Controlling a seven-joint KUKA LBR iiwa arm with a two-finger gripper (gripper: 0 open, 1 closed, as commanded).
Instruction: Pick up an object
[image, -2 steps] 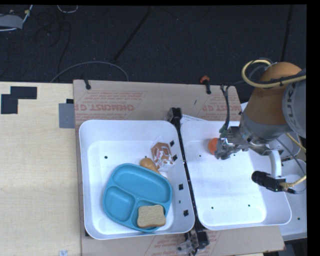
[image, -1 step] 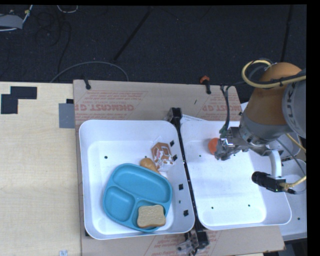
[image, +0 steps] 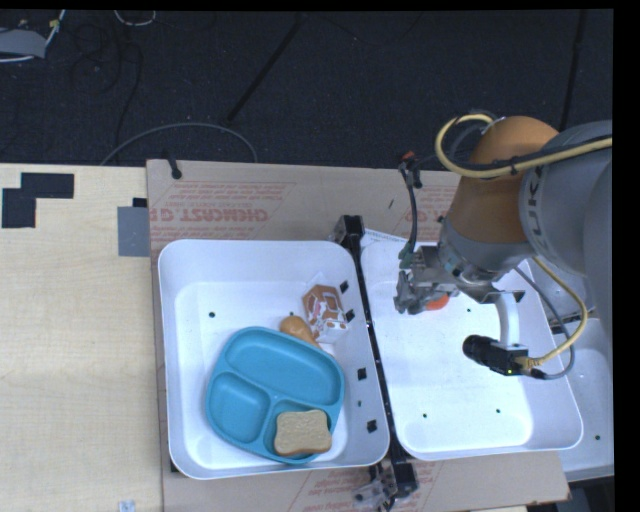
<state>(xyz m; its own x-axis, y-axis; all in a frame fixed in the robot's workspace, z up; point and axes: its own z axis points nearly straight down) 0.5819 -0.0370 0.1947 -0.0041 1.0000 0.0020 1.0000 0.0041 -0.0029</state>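
Observation:
My gripper (image: 413, 298) hangs low over the upper left part of the right bin (image: 480, 420), close to the divider. A small orange-red bit (image: 437, 298) shows right beside it; I cannot tell whether it is a held thing or part of the tool. In the left bin (image: 185, 300) lies a blue divided plate (image: 265, 385) with a slice of bread (image: 302, 432) in its near compartment. A brown bun (image: 297, 328) rests at the plate's far edge, and a wrapped snack (image: 324, 306) lies just behind it.
A black divider (image: 368, 340) runs between the two bins. The grey arm with its orange band (image: 505, 190) covers the right bin's upper right. A black part with a yellow cable (image: 495, 353) hangs from the arm over the right bin's middle.

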